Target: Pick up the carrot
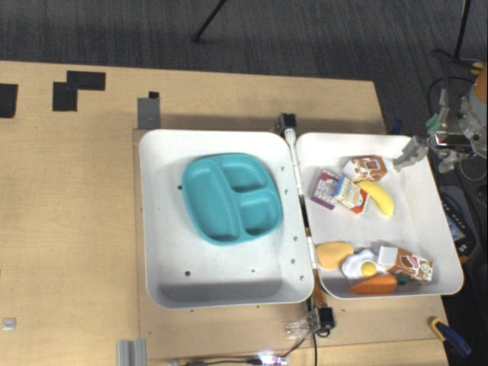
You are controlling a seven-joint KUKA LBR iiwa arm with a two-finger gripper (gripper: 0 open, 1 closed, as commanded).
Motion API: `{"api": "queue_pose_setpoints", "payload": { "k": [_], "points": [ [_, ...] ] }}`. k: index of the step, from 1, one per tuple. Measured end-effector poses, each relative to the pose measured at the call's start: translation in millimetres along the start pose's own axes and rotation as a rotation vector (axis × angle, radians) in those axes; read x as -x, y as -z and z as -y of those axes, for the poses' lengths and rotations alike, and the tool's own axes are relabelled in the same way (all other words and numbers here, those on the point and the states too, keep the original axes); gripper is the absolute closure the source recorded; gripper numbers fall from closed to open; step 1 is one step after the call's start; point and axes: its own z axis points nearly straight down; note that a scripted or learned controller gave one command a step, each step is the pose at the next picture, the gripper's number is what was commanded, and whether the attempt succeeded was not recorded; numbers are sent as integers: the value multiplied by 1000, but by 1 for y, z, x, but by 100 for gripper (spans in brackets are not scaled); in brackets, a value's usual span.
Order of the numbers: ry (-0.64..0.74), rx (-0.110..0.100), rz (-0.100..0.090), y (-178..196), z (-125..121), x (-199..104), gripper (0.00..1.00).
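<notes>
Carrot [374, 285] lies on its side at the near edge of the right bin [427, 204], orange, tapered, wedged just beside a fried egg toy [358, 265] and a small carton [412, 266]. Likely a light, stiff plastic toy with a smooth, slippery skin; best taken across the thick middle, though the neighbours crowd it. Claw [408, 155] sits at the far right corner of that bin, well apart from the carrot; cannot tell if it is apart or together. Teal plate [231, 198] in the left bin [164, 280].
</notes>
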Motion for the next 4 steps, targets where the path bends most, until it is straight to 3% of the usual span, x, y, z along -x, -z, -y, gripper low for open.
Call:
{"api": "queue_pose_setpoints", "payload": {
  "k": [1, 2, 3, 4],
  "points": [
    [-24, -6, -5, -39, 67, -83, 0],
    [188, 18, 5, -177, 84, -92, 0],
    [192, 25, 4, -166, 81, -93, 100],
    [192, 23, 4, -166, 82, -93, 0]
  ]
}}
